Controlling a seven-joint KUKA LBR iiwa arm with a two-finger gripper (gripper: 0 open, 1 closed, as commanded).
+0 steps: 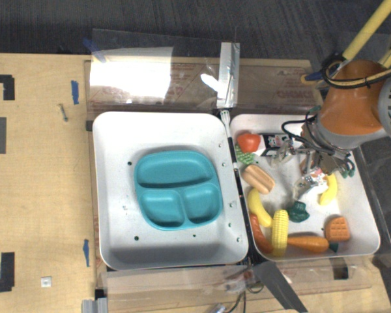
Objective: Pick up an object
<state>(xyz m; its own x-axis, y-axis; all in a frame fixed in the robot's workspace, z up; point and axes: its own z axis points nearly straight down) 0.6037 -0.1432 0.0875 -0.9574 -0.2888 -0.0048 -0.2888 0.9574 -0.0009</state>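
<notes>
Even overhead light, strong glare on clear plastic sheet (140,77), soft shadows, slightly grainy focus

Glossy teal plastic tray (177,189), smooth white bins (111,175), matt wooden bench (32,194).

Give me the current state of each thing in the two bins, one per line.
Teal tray: flat in the left bin.
Tomato: at right bin's back-left corner.
Hot dog: lying free.
Banana: lying free.
Corn cob: lying over the carrot's end.
Waffle: lying flat.
Gripper: low over the right bin.
</notes>
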